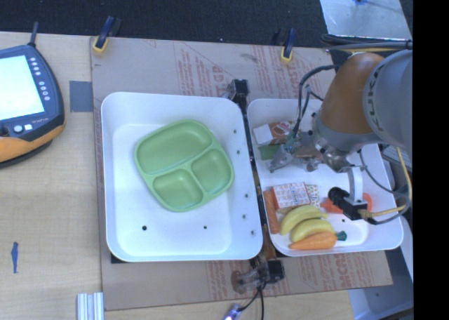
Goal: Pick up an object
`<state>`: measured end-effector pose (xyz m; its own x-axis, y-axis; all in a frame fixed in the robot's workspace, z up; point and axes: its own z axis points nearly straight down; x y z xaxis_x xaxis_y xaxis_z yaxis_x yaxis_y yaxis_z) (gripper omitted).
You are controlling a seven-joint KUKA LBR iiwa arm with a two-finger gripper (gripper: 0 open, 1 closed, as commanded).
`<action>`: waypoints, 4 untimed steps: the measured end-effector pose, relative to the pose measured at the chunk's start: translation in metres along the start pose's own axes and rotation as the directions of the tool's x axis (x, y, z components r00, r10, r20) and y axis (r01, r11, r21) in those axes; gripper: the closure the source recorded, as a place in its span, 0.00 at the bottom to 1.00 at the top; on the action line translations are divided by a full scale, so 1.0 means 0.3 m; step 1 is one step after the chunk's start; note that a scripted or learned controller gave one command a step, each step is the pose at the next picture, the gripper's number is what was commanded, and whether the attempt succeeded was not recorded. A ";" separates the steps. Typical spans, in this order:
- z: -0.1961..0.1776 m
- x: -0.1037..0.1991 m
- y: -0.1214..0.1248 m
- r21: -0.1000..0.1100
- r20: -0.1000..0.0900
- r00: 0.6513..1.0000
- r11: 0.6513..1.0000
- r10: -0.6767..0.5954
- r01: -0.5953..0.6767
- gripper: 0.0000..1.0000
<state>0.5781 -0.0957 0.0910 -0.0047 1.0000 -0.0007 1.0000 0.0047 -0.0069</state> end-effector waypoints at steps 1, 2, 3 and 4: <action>-0.005 -0.042 0.197 -0.004 -0.001 1.000 1.000 0.001 -0.001 0.00; 0.002 -0.082 0.249 0.015 -0.008 1.000 1.000 -0.002 0.002 0.00; 0.003 -0.150 0.248 0.015 -0.007 1.000 1.000 0.000 0.000 0.00; -0.001 -0.085 -0.005 -0.001 0.000 1.000 1.000 0.001 -0.001 0.00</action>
